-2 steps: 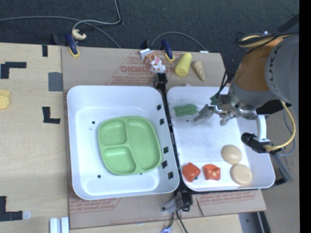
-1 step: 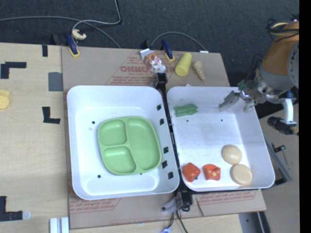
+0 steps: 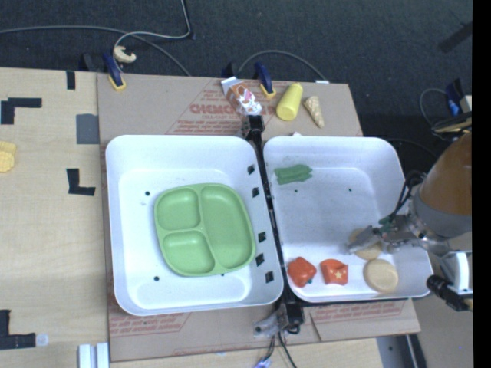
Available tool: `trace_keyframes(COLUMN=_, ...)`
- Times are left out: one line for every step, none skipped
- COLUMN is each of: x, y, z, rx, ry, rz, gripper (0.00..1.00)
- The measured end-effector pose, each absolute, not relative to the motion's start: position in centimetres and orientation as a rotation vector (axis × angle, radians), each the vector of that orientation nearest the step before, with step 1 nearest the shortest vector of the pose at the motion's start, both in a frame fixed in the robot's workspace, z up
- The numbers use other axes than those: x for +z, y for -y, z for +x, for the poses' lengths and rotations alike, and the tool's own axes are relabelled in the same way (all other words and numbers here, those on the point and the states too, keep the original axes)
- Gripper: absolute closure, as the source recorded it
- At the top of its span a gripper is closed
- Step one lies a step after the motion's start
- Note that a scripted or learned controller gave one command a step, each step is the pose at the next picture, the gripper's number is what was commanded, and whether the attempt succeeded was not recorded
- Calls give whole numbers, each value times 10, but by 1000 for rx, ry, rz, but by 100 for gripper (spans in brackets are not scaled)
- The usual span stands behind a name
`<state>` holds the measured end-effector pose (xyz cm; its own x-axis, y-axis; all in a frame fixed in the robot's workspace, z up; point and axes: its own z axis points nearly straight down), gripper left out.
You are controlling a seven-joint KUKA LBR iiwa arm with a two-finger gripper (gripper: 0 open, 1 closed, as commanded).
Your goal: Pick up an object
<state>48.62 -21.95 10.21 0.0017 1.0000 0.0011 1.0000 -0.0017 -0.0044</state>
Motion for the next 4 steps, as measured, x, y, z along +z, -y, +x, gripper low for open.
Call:
trace_keyframes(x=112, y=219, z=487, rx=1, ry=2220, rz=-2219, gripper=100)
trace_keyframes(x=112, y=219, z=487, rx=1, ry=2220, rz=-2219, gripper=0)
trace_keyframes(x=86, y=158, z=519, rx=-3, ry=2225, rz=-2222, gripper=0)
trace_keyframes(x=96, y=159, z=520, rx=-3, ry=2226, rz=-2224, gripper=100)
